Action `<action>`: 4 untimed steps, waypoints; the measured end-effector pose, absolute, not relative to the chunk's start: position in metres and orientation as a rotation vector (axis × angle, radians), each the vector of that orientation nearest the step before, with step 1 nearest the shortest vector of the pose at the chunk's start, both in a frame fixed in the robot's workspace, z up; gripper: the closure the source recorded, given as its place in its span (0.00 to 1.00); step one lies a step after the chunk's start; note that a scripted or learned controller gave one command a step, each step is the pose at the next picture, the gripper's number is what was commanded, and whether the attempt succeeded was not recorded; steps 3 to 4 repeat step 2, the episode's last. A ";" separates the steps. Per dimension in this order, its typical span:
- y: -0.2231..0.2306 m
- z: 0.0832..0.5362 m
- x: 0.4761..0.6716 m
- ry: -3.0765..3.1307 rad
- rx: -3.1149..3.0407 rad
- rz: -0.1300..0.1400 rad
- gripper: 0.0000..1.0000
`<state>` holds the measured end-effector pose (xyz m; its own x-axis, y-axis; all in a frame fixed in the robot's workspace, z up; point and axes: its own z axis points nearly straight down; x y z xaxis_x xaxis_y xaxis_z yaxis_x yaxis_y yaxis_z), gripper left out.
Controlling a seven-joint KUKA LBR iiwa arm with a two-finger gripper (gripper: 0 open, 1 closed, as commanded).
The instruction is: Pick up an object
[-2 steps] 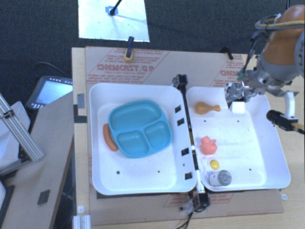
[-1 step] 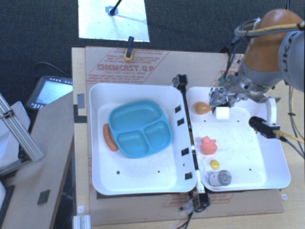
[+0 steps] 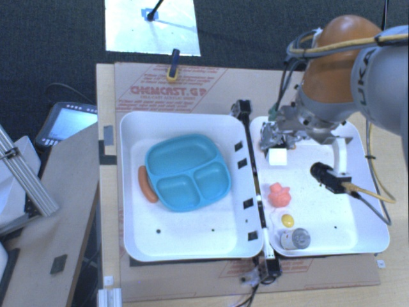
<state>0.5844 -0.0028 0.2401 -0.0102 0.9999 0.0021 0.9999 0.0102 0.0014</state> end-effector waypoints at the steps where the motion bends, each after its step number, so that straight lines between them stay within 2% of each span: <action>1: 0.056 0.228 0.571 -2.231 -2.210 -0.002 1.00; 2: 0.103 0.235 0.558 -2.231 -2.211 -0.003 1.00; 4: 0.103 0.235 0.558 -2.231 -2.211 -0.003 1.00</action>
